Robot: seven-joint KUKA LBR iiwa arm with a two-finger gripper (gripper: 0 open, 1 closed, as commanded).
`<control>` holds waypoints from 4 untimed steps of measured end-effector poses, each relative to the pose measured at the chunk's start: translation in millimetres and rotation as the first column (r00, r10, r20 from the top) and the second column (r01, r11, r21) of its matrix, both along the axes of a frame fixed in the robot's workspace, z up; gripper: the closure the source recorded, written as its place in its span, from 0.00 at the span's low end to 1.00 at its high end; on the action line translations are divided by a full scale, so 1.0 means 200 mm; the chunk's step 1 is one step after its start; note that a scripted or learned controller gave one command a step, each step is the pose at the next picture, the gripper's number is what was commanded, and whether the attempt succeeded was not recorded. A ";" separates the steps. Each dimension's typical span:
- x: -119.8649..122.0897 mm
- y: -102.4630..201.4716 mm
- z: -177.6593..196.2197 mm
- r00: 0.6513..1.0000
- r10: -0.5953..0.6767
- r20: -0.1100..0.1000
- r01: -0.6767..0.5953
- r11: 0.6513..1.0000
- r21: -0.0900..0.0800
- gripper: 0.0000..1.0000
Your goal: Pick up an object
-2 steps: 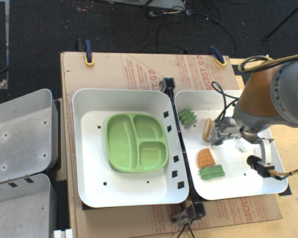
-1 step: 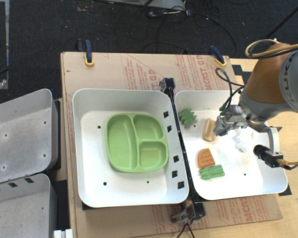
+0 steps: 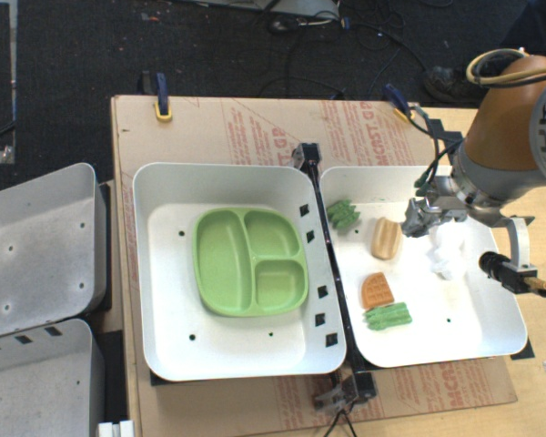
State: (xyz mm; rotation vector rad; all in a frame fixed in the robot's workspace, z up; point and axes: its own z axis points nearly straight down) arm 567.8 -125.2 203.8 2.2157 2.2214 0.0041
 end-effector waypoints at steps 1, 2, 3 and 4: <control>0.03 0.25 -0.02 1.000 0.005 -0.004 -0.005 1.000 0.002 1.00; 0.13 0.53 0.05 1.000 0.006 -0.001 -0.006 1.000 0.003 1.00; 0.20 0.79 0.12 1.000 0.006 -0.002 -0.006 1.000 0.003 1.00; 0.25 1.06 0.07 1.000 0.006 -0.004 -0.005 1.000 0.002 1.00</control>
